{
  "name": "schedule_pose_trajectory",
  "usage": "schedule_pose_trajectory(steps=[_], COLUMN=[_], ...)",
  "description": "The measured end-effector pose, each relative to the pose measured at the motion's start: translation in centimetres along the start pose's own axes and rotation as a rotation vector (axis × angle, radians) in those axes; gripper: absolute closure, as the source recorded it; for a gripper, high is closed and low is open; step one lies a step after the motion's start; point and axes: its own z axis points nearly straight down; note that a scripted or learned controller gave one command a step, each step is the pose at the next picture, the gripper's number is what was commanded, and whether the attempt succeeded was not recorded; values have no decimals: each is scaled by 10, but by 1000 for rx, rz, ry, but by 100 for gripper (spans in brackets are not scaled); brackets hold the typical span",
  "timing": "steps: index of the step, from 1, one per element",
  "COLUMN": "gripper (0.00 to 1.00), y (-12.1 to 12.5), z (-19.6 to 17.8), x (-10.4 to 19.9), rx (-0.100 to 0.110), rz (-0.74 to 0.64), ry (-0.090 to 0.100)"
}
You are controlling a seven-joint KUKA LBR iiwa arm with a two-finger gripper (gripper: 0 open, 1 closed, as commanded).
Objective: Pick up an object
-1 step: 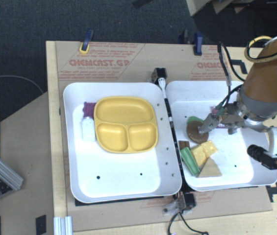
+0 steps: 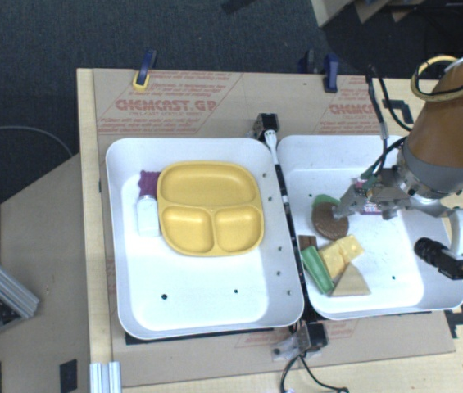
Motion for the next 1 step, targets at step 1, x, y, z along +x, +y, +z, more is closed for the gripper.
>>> schedule_pose_trajectory(steps=[1], gripper=[0], y=[-5], z=[61], x=[7], rx=[7], rz=[0], ry=[2])
